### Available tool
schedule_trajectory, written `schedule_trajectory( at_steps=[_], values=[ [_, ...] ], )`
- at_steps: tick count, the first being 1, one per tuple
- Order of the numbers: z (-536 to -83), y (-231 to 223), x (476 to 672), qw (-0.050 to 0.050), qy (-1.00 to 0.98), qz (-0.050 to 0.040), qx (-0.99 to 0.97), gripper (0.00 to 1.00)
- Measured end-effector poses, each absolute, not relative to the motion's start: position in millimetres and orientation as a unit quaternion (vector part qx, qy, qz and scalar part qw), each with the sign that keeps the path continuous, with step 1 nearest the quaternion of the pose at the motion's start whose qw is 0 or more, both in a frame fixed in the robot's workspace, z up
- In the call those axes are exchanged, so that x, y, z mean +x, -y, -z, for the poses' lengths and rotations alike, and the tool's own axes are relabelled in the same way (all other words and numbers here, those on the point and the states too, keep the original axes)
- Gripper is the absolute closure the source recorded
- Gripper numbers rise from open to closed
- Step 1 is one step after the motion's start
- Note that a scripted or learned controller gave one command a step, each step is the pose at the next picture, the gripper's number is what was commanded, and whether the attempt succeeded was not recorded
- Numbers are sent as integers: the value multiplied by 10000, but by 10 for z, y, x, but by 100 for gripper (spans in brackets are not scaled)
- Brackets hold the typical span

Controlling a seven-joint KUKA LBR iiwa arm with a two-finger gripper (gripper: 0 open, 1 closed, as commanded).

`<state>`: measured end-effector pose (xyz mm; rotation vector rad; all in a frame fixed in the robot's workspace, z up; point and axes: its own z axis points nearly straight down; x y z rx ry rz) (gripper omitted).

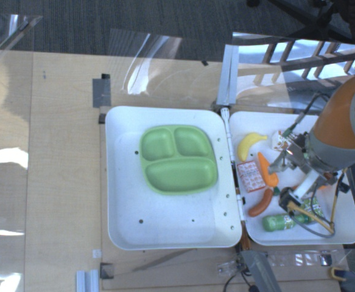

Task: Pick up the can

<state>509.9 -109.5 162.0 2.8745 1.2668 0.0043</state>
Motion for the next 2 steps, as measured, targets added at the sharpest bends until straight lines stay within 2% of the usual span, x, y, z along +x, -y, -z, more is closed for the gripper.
schedule_trajectory(
  at_steps=[1,2],
  values=[
    [-876,1041,6035,14,-3011,-32,9536,0],
    [-859,1280,6410,-32,-1038,71,9946,0]
  ],
)
